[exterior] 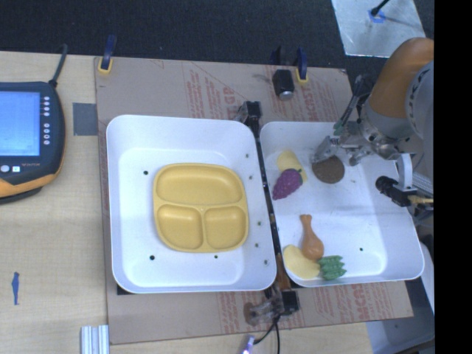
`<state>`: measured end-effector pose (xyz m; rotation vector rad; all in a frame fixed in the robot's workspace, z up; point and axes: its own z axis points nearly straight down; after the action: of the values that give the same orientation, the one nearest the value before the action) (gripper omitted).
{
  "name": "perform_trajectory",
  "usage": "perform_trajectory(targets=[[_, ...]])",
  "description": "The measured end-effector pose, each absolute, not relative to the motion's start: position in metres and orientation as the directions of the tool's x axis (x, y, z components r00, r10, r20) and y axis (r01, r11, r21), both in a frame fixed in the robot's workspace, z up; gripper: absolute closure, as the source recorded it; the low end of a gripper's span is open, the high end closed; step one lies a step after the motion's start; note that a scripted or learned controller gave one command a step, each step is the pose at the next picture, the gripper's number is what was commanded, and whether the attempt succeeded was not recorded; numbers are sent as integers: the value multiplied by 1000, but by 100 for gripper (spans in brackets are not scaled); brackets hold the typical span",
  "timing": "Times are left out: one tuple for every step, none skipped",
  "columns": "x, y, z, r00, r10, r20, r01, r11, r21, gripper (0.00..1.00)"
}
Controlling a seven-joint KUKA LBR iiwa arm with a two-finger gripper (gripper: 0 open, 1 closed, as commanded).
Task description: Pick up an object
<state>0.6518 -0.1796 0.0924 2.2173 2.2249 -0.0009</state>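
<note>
The right bin (369, 227) holds several toy foods. A brown round piece (329, 171) lies near its far side, and my gripper (338, 155) hangs directly over its upper edge, partly covering it. Whether the gripper touches it cannot be made out. A pale yellow piece (289, 159) and a purple bunch of grapes (287, 184) lie to the left of the gripper, by the bin's left wall. At the near edge lie an orange-brown drumstick (310, 238), a yellow piece (299, 262) and a green piece (332, 267).
The left bin (133, 198) holds a yellow divided plate (200, 206). A teach pendant (26, 139) lies on the bench at the far left. Clamps (301, 63) stand at the back edge of the cardboard. The arm's grey body (402, 87) rises over the right bin's far right corner.
</note>
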Motion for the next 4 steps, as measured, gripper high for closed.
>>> perform_trajectory(targets=[[657,-172,92,-4,1000,-1,1000,4,1,0],[656,-167,92,-4,1000,1,1000,4,-3,0],[643,-181,92,-2,1000,1,1000,2,-3,0],[644,-183,105,-4,1000,-1,1000,4,0,100]])
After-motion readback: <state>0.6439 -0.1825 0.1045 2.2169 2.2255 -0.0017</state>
